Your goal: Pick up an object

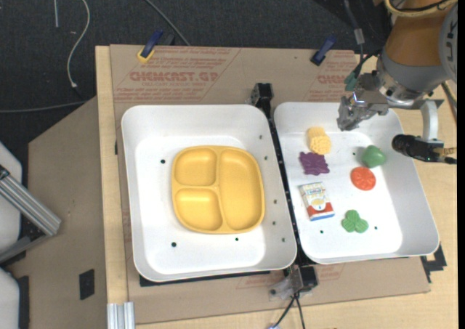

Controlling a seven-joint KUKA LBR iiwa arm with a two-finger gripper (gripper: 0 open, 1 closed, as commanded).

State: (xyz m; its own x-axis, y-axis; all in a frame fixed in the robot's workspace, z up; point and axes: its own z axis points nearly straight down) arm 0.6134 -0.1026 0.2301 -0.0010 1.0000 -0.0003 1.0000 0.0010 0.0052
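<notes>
My gripper (350,117) hangs over the far part of the right bin (414,237), just right of and above a yellow corn-like toy (318,139). Nothing shows between its fingers. Below the corn lies a purple grape-like toy (314,163). A small white and red carton (315,200) lies near the bin's left wall. A green round toy (373,156), a red tomato-like toy (363,179) and a green leafy toy (354,222) sit in the bin's middle and near part.
The left bin (145,139) holds a yellow divided plate (217,189). A black camera mount (418,147) reaches over the right bin's right side. The bins rest on a cardboard sheet (218,66) held by blue clamps (150,46).
</notes>
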